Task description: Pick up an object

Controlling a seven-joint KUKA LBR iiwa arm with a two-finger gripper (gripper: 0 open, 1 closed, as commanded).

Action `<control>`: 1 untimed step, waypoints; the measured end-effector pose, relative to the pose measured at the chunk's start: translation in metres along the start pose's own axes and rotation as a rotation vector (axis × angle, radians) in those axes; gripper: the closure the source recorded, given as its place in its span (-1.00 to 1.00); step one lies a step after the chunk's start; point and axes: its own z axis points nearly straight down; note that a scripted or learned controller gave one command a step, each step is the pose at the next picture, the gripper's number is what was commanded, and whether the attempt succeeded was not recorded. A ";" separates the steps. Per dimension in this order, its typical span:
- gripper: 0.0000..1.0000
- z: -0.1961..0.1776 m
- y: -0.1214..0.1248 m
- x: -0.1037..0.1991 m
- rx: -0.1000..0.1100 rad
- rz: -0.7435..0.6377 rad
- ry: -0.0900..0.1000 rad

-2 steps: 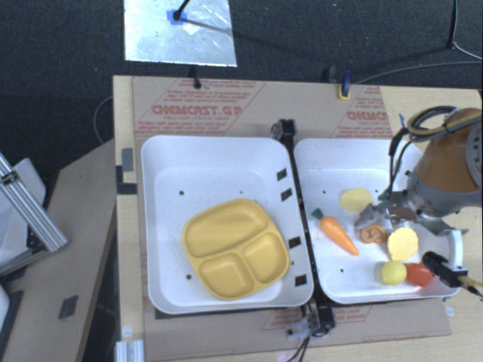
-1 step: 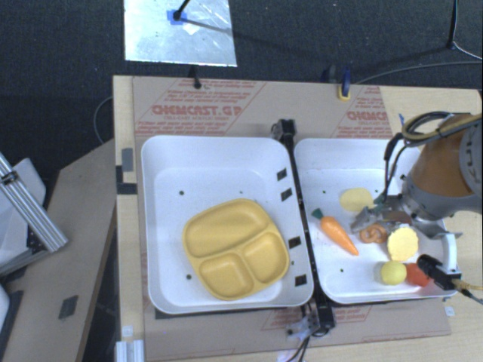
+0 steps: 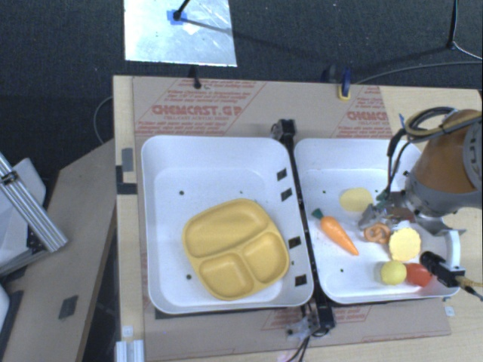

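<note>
While toys crowd the gripper (image 3: 375,219) (jaws unclear, perhaps shut), right bin (image 3: 332,161) stays bare behind

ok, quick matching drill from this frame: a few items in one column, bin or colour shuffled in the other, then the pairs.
Items:
1. divided tray
2. carrot
3. red ball
4. arm's band

Descriptions:
A. orange, above the wrist
B. yellow, in the left bin
C. near corner of the right bin
D. orange, by the divider, right bin

Pairs: 1-B, 2-D, 3-C, 4-A

Probably a robotics lab, cardboard-topped bench (image 3: 226,108), aluminium framing (image 3: 30,210), loose cables (image 3: 423,59)
</note>
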 end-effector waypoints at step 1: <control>1.00 -0.064 0.002 -0.003 -0.003 -0.002 -0.002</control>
